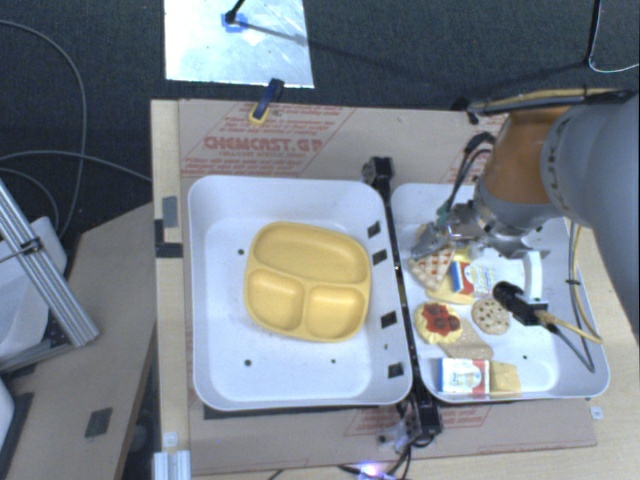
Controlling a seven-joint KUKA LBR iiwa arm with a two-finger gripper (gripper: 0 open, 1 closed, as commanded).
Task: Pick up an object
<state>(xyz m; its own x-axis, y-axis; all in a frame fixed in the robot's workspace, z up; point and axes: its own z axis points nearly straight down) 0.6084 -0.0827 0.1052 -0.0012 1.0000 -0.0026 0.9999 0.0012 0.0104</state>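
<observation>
My gripper (437, 238) is low over the back left part of the right bin (575, 373), under the grey arm with its orange band. It sits just above a wedge of waffle with a red grid (434, 267) and may be touching its top edge. Beside the waffle lies a small white, blue and red carton (463, 277). Nearer the front are a round yellow piece with red topping (438, 321), a speckled cookie (490, 315), a tan slice (466, 349), a little printed box (458, 375) and a yellow cracker (505, 377).
The left bin (225, 368) holds a yellow divided plate (308, 280) in its middle. A black divider with clips (393, 268) runs between the bins. Cardboard lies under both bins, and a metal frame stands at the far left.
</observation>
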